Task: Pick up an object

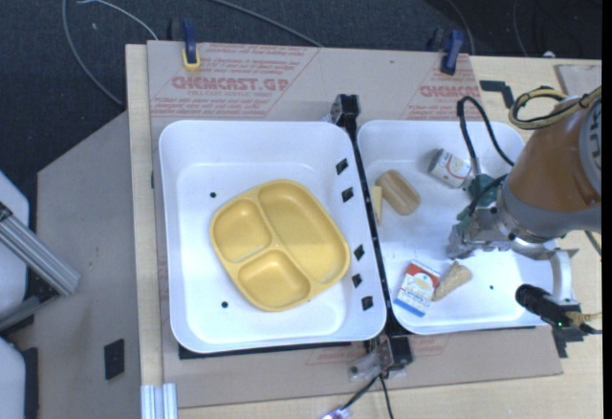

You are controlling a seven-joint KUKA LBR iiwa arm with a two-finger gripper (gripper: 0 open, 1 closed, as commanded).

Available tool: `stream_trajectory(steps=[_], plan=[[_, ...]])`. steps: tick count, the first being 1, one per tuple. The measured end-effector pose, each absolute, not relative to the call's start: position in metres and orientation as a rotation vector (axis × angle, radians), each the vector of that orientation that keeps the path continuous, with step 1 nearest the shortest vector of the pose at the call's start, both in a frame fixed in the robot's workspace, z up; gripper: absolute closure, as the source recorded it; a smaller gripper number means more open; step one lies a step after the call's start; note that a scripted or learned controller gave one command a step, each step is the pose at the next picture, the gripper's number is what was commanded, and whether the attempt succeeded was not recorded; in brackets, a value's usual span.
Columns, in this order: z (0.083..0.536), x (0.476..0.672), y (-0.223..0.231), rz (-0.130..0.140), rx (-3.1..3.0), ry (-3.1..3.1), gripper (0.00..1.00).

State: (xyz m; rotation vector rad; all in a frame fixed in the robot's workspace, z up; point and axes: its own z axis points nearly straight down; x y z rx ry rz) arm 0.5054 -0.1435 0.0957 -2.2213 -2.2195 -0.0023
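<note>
In the right bin (497, 317) lie a tan bread-like block (398, 192), a small grey-white can (448, 166), a small carton with red, white and blue print (417, 289), and a tan wedge (453, 279). The left bin (182, 216) holds a yellow three-compartment plate (278, 243). My gripper (468, 241) hangs low in the right bin, just above and to the right of the wedge and carton. The orange wrist covers the space right of it.
Black clips run along the divider (356, 207) between the bins. A blue clamp (190, 44) and another clamp (451, 51) hold the cardboard board at the back. Cables lie on the dark floor beyond. A cable loops over the right bin's back.
</note>
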Motion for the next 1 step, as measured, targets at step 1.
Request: stream_trajectory(steps=[1], plan=[[0.1406,0.5090,-0.1378,-0.004,-2.223,-2.226,1.00]])
